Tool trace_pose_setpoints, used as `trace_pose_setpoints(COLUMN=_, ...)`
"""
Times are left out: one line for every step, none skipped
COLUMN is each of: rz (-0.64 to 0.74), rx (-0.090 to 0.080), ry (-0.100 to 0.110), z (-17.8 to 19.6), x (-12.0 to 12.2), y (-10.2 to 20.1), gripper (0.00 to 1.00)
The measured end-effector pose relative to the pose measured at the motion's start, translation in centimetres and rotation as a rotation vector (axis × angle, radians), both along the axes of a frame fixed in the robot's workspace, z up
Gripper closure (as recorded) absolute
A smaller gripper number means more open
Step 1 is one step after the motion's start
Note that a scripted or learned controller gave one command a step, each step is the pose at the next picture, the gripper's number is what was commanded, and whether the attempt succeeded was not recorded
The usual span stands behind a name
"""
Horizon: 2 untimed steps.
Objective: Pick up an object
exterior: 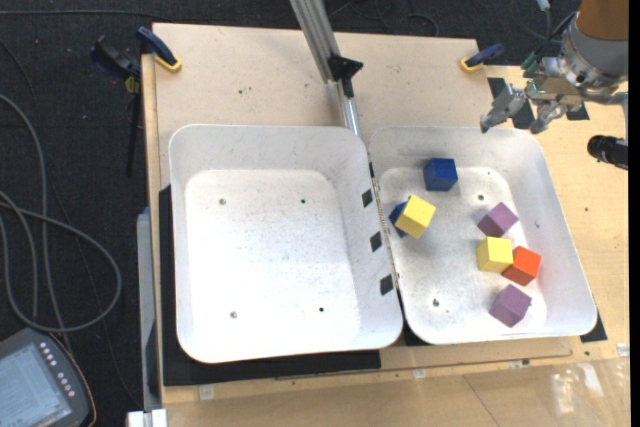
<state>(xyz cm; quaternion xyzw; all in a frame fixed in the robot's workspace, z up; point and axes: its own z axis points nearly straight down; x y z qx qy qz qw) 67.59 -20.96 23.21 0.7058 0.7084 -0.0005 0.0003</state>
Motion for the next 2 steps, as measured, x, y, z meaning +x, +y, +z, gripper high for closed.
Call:
trace_pose_setpoints(rz=0.000, rx=0.000, ry=0.000, z=0.0, x=0.0, y=0.0, gripper=0.00)
trace_pose_setpoints(rz=0.000, rx=0.002, ry=0.006, z=-6.4, x=0.0, y=0.1, gripper=0.00)
